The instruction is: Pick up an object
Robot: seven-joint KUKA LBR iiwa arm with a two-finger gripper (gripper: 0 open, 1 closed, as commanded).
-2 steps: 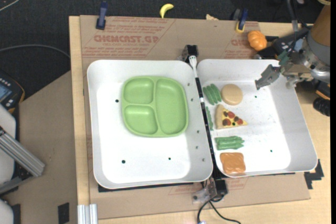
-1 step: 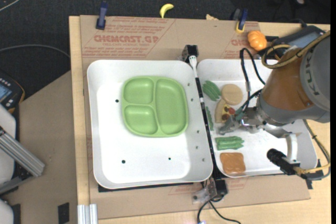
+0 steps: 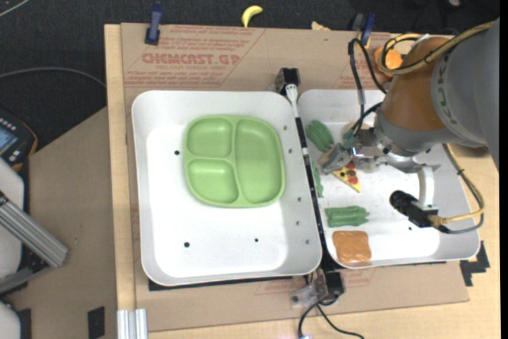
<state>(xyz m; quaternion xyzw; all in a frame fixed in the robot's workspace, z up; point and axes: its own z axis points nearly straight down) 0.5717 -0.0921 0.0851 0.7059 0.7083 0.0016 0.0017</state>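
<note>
My gripper [image 3: 336, 159] hangs low over the left part of the right bin [image 3: 452, 246], on the grey arm with the orange band [image 3: 413, 95] that reaches in from the right. A small yellow and red pizza-slice toy [image 3: 350, 179] lies just below and right of the gripper tip. Above the gripper, by the bin's left wall, is a green leafy piece [image 3: 320, 133]. A green pod-shaped toy [image 3: 346, 214] lies lower down, and an orange-brown bread-like piece [image 3: 352, 245] sits at the bin's front edge. Nothing shows between the fingers.
The left bin [image 3: 155, 194] holds a light green divided plate [image 3: 235, 160]. A black clip [image 3: 288, 79] sits at the top of the wall between the bins. A black cable fitting [image 3: 409, 207] hangs under the arm. A banana toy [image 3: 251, 13] lies beyond the bench.
</note>
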